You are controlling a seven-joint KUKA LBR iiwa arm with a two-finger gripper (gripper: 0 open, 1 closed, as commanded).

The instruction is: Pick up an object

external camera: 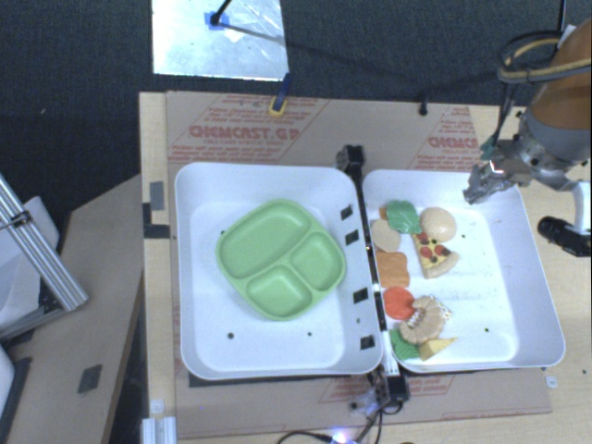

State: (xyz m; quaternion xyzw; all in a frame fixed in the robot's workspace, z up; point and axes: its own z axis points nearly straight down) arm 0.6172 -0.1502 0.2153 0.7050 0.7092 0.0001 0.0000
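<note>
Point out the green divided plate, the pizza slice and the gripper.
green divided plate (281,259): camera view, centre ridge.
pizza slice (436,257): camera view, topping face.
gripper (482,187): camera view, fingertip end.

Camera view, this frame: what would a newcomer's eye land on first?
Probably the green divided plate, alone in the left bin. Next, the cluster of toy food along the left side of the right bin: a pizza slice, a green leafy piece and a red-orange piece among them. The pincer sits over that bin's upper right corner, apart from the food.
</note>
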